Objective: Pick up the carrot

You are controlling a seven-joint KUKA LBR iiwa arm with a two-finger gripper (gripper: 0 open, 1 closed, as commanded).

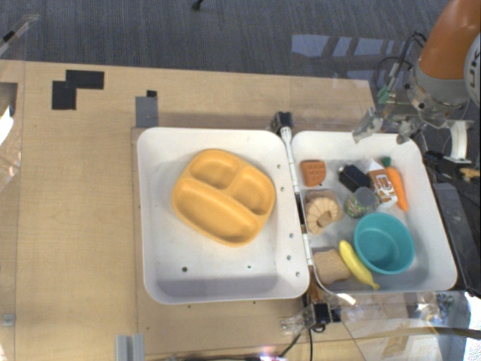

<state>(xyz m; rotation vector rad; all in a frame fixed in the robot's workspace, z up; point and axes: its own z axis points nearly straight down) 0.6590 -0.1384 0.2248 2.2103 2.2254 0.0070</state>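
The slim orange carrot with its green top (397, 183) lay along the right bin's (443, 258) far right side, just beside a small orange-and-white carton (382, 185), while the gripper (385, 124) hovered at the far rim, its finger state indiscernible.

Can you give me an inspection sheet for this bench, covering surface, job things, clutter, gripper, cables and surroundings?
Surface: wooden bench bearing a left bin and a right bin.
Job things: carrot lies near the right bin's far right side, beside a small carton.
Clutter: yellow divided plate in the left bin; teal bowl, banana, grey cup and black block in the right bin.
Gripper: gripper above the right bin's far edge, apart from the carrot.
Cables: wires at the near bench edge.
Surroundings: grey carpet.
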